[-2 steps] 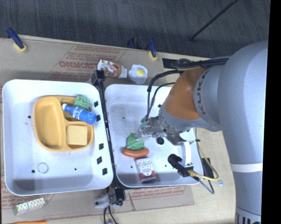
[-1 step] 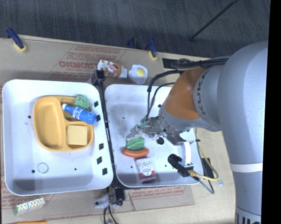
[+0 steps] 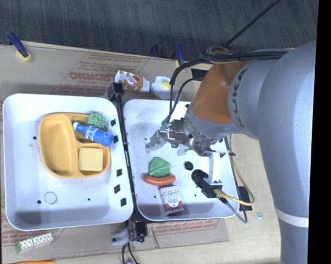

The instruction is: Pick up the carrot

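Nearest, on the cardboard (image 3: 194, 229) in front of the left bin (image 3: 63, 209): a patterned packet (image 3: 35, 241). Lies flat, clear of the bin's rim.

Next, inside the right bin (image 3: 141, 119), by its near wall: a red-labelled bottle (image 3: 172, 199). Lies on its side, cap end pointing away from the camera.

Just beyond it: the carrot (image 3: 159, 180). Lies flat on the bin floor in the near half, long side running across the view. Touches a green leafy piece (image 3: 159, 167) along its far side (hard to tell whether it also touches the bottle).

Beyond the leafy piece, over the middle of the same bin: the gripper (image 3: 167, 145). Hangs above the floor with its fingers spread apart and nothing between them. Stands clear of the carrot. Joins the grey arm (image 3: 265, 95), orange-banded, reaching in from the right.

Level with that, in the left bin: a yellow divided dish (image 3: 58, 143). Holds a pale yellow block (image 3: 91, 159) in its near compartment. Carries a blue bottle (image 3: 93, 133) tilted across its far rim, with a green bumpy piece (image 3: 97, 119) just behind.

Farthest, on the cardboard behind the bins: a small carton (image 3: 129, 80) and, beside it, a pale yellow lump (image 3: 163, 86). Off at the far left corner: a blue clamp (image 3: 19, 47).
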You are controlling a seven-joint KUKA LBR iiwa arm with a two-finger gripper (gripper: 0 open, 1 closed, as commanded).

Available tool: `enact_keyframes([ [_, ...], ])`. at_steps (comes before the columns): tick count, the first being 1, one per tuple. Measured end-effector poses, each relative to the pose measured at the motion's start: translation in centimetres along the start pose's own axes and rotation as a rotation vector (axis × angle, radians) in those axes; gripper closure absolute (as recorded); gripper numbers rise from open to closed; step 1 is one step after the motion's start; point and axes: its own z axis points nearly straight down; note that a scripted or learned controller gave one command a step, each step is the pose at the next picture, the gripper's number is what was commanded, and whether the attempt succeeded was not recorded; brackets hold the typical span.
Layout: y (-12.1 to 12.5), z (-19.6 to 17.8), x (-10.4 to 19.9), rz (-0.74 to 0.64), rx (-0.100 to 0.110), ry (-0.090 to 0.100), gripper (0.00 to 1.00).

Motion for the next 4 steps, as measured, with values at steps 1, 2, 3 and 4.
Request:
enact_keyframes([
  [1,-0.5,0.1,4.2,-0.086,0.002,0.001,0.0],
  [2,0.6,0.0,6.6,-0.186,-0.001,0.0,0.0],
  [3,-0.2,0.1,8.1,-0.267,0.002,0.0,0.0],
  [4,-0.4,0.1,8.7,-0.331,0.003,0.0,0.0],
])
